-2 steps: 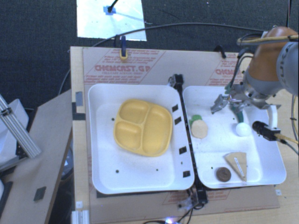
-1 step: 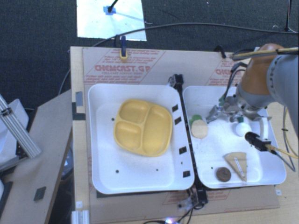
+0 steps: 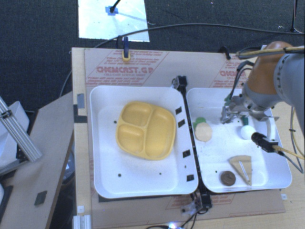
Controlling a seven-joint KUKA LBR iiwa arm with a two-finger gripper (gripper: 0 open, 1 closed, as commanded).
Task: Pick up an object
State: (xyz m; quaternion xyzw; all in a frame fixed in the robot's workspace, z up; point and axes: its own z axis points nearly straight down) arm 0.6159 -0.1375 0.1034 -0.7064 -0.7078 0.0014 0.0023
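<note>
I see the grey arm with its orange band reaching in from the right over the right-hand shallow white bin. Its tool hangs low over the upper part of that bin, near the back wall. From this slant I cannot tell whether the tool is open or closed, and I see nothing between its tips.

In the right bin I count several loose things. A pale beige round disc-shaped piece lies by the bin's left wall, with a small green piece touching its upper edge. A small white ball sits just beside the arm's lower side, right of the tool. Nearer the front lie a tan wedge-shaped piece and, just left of it, a brown round disc. All of these rest on the bin floor, apart from the tool.

The left-hand shallow white bin holds a yellow plastic divided plate with three compartments, lying flat near the middle.

Both bins sit side by side on a table covered with a clear printed sheet.
</note>
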